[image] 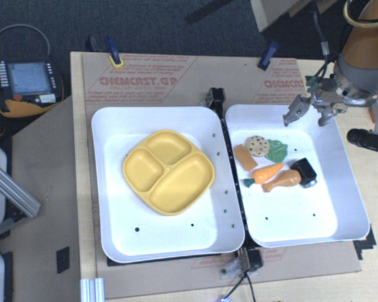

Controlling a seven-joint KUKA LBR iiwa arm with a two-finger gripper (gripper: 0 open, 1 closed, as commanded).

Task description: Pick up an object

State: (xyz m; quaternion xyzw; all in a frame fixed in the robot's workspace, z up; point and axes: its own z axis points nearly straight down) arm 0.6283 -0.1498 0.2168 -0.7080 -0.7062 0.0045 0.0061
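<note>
White plastic walls keep the small toy foods gathered in the right bin [340,225]: a cookie [257,145] on a green leaf [277,150], an orange carrot [268,173], a drumstick-like piece [283,180] and a black block [304,171], all close together near its middle. The pincer [310,113] hangs over that bin's far edge, fingers spread and holding nothing, apparently high enough to clear the rim. The left bin [107,231] carries a yellow divided plate [169,171].

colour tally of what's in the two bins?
Yellow: 1, three-compartment plastic plate
Orange: 3, carrot, drumstick-shaped toy, flat oblong piece
Tan: 1, chocolate chip cookie
Green: 1, leaf-shaped piece
Black: 1, small block
Total: 7
</note>
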